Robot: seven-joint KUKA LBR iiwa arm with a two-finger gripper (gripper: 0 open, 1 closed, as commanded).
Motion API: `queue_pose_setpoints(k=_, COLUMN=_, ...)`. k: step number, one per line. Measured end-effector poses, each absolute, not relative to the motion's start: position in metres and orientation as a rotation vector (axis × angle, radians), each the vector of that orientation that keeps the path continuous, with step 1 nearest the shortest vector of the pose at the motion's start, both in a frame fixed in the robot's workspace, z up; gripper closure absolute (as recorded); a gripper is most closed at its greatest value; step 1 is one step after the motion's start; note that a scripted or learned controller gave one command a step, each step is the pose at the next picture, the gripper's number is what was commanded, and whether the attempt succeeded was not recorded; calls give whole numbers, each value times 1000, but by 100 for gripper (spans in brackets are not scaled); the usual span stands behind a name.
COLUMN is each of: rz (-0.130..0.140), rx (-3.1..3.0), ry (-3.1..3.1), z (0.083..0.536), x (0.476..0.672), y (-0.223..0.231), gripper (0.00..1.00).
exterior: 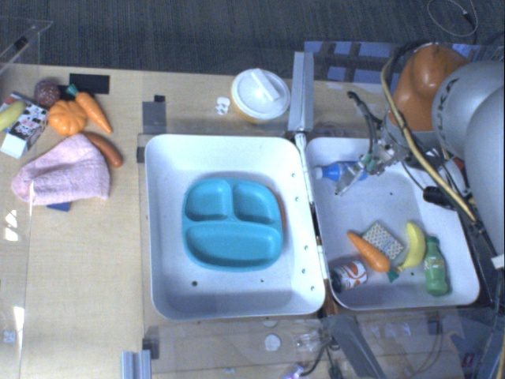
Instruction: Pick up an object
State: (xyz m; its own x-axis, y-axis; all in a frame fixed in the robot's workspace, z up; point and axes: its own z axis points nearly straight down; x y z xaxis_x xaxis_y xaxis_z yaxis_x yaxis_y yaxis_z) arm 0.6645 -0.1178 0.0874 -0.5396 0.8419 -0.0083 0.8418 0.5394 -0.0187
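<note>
Step in hand: approach/grasp attempt, judged; nothing seen lifted.

Two-finger gripper (pixel 353 177) positioned low in upper-left part of right white bin (pixel 470 284), at small blue-and-white bottle-like object (pixel 330 171). Tips appear touching or just beside obj; whether obj sits between them cannot be told. Gripper state (apart/together): cannot be told, detail too small.

Other candidates grouped at bin front: orange plastic carrot (pixel 369 252), yellow banana (pixel 413 245), green bottle (pixel 435 268), small can (pixel 351 275), grey sponge-like pad (pixel 384 237).

Next move, judged: closure on blue obj req'd, then straight lift clear of bin wall.

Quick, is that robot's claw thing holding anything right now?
End effector: over the right bin, beside a blue object; grip state cannot be told.
</note>
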Motion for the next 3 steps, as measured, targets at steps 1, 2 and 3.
queue_pose_setpoints(k=1, rz=26, rx=-1643, ry=-2679, z=87, x=666, y=-106, gripper=0)
queue_pose_setpoints(k=2, rz=26, rx=-1641, ry=-2689, z=99, x=667, y=-106, gripper=100)
queue_pose_setpoints(k=3, rz=-6, rx=-1759, ry=-2611, z=187, x=670, y=-66, gripper=100)
